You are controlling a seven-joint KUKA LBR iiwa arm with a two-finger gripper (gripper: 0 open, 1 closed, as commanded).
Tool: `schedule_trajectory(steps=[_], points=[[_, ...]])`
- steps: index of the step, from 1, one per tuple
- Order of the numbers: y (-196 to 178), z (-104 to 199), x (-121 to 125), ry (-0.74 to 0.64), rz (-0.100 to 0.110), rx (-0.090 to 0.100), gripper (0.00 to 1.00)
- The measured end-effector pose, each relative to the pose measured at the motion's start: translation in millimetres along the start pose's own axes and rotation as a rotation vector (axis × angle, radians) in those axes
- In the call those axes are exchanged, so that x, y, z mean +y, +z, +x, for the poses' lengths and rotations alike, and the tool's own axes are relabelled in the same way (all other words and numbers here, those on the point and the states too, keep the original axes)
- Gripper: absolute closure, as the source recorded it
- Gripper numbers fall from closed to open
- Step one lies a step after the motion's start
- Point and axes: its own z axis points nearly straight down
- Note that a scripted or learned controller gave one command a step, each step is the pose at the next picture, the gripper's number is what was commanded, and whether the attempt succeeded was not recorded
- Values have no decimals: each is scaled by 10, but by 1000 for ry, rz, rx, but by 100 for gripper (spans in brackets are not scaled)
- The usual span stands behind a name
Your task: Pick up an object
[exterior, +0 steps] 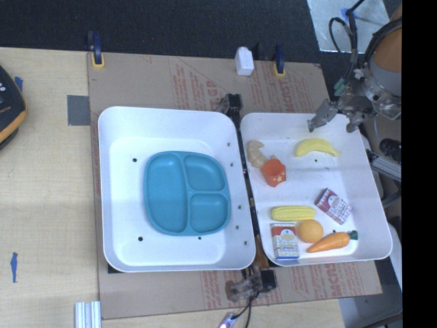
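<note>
Fingers (pixel 319 120) spread and empty above the right bin's (pixel 379 203) far edge, just beyond the banana (pixel 316 147) lying near that edge, nothing lifted yet, whole pick still ahead.

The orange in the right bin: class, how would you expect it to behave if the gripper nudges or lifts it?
The orange looks round and smooth, so a nudge would probably roll it. It lies against the carrot and the corn cob, which may stop it. Its curved skin could slip from the gripper, now open above the banana.
</note>
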Motion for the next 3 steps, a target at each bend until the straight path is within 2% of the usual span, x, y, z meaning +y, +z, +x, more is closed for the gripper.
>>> schedule_trajectory(steps=[1, 2, 3], points=[[1452, 524, 114, -1, 1, 0, 0], [1441, 594, -383, 4, -4, -7, 0], [1444, 580, -585, 3, -5, -5, 0]])
